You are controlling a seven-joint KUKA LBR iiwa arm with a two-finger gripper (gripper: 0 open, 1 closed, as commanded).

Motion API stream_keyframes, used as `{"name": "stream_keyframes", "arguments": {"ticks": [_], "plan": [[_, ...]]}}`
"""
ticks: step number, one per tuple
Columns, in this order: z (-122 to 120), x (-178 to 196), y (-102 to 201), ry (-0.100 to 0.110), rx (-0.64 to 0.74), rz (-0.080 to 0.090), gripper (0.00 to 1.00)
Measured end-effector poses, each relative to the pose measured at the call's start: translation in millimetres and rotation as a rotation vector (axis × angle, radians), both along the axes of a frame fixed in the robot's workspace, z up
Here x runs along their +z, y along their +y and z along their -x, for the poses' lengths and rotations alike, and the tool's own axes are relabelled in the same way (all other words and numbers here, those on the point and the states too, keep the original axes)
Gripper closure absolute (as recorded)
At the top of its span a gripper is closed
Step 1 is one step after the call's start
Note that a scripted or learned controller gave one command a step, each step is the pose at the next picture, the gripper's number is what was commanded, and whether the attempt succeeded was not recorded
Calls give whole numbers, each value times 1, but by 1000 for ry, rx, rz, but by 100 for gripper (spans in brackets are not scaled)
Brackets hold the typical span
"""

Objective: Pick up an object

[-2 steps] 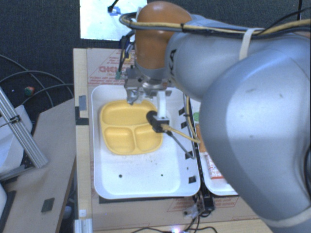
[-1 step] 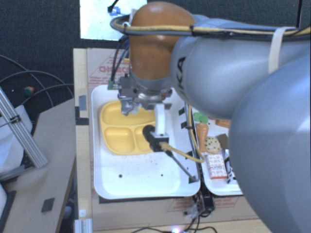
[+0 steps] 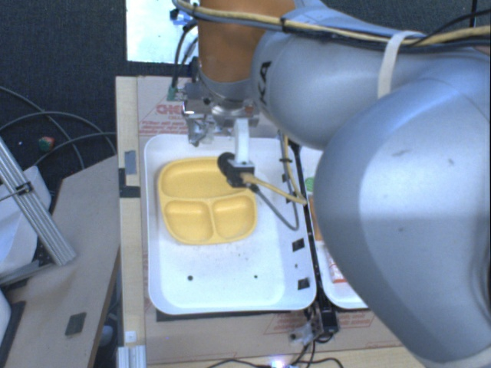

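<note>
Your claw [image 3: 202, 131] hangs at the 12 o'clock edge of the left bin [image 3: 230, 296]. You cannot tell from this angle whether it is wide or narrow. The yellow divided plate [image 3: 192, 194] lies in that bin's upper half, just at 6 o'clock from the claw, with its long axis running roughly 9 to 3. Your coming move probably turns on reaching its 12 o'clock rim.

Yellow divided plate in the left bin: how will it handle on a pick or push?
The yellow plate looks like moulded plastic, so probably stiff and light. It lies flat, so unlikely to tip or roll; a push likely slides it across the white bin.
</note>
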State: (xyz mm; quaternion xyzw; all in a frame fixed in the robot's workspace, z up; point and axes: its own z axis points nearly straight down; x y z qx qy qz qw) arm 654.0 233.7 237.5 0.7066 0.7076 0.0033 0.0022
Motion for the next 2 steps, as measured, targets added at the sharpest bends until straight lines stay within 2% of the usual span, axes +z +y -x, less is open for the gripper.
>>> {"name": "stream_keyframes", "arguments": {"ticks": [1,2], "plan": [[-16,17,-15,4,-1,1,100],[-15,8,1,5,3,0,100]]}}
